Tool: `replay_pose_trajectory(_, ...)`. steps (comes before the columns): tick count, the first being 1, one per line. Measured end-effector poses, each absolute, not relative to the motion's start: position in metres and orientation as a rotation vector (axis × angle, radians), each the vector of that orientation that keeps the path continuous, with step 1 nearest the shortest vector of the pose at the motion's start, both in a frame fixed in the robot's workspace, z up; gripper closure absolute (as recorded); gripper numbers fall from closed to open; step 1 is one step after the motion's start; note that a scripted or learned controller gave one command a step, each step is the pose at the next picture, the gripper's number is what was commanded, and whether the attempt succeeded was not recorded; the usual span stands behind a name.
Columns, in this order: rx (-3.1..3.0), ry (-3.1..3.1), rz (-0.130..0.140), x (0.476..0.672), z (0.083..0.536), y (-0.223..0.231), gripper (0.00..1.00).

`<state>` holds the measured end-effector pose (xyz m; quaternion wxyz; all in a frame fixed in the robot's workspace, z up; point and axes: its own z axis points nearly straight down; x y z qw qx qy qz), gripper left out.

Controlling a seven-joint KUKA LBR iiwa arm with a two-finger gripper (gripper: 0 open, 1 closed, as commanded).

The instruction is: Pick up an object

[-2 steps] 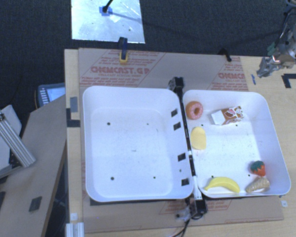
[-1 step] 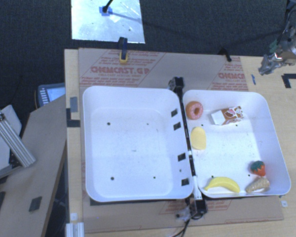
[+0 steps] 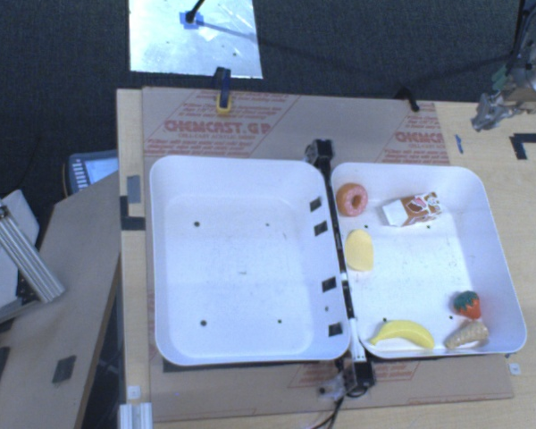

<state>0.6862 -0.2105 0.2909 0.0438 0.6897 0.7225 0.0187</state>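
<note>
The right bin (image 3: pixel 496 239) holds several small objects. A pink-frosted donut (image 3: pixel 351 199) lies at its far left, and a white and red carton (image 3: pixel 411 209) lies beside it. A yellow oval piece (image 3: pixel 360 250) rests against the divider. A banana (image 3: pixel 402 332) lies along the near wall, with a tan cone-shaped piece (image 3: pixel 466 334) and a strawberry (image 3: pixel 467 304) in the near right corner. My gripper (image 3: pixel 489 114) hangs high at the top right, beyond the right bin's far corner and away from every object.
The left bin (image 3: pixel 241 164) sits beside the right one, with black clips (image 3: pixel 326 231) along the shared wall. A cardboard sheet (image 3: pixel 277 119) lies under both bins. A shiny metal plate (image 3: pixel 195 25) lies on the floor at the back.
</note>
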Motion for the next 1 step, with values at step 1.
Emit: replay_pose_trajectory(1, 2.218, 2.238, -0.004, 0.6671, 0.1747, -0.1412, 1.00)
